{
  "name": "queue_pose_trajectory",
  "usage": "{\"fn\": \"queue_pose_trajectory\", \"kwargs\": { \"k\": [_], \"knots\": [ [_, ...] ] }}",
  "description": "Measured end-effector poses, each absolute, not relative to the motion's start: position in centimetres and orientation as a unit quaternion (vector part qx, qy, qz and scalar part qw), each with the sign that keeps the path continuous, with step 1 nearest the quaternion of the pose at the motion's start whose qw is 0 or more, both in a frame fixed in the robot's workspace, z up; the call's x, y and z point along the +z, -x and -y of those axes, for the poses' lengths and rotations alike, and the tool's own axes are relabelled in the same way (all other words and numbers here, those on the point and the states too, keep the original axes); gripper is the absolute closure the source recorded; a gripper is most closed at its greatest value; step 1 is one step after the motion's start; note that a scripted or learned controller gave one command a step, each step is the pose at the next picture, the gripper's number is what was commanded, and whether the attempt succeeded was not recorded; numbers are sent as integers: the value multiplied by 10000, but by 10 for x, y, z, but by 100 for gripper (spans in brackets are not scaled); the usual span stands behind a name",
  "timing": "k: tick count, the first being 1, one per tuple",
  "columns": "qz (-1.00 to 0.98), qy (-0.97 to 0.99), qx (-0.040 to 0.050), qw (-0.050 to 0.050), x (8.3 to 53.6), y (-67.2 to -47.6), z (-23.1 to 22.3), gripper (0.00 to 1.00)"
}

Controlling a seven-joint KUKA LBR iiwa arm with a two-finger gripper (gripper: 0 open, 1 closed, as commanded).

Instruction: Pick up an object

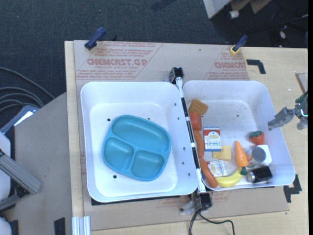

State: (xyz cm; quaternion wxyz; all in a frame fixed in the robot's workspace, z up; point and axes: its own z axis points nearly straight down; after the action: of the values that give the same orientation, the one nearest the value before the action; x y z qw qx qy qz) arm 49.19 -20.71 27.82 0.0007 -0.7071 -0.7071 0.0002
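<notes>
White bins [93, 131] clamped side by side on bench. Blue plate [136, 147] laid alone in left bin. Toy food heaped along right bin's near and inner edges: carrot [240, 154], banana [229, 179], small carton [212, 139]. Gripper [286, 115] poised at right bin's outer rim, nothing held; finger spread cannot be told.
</notes>
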Motion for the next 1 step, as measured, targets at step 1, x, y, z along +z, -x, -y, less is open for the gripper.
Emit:
{"fn": "queue_pose_trajectory", "kwargs": {
  "k": [1],
  "knots": [
    [7075, 7068, 4, 13, 162, -513, 102, 0]
  ]
}}
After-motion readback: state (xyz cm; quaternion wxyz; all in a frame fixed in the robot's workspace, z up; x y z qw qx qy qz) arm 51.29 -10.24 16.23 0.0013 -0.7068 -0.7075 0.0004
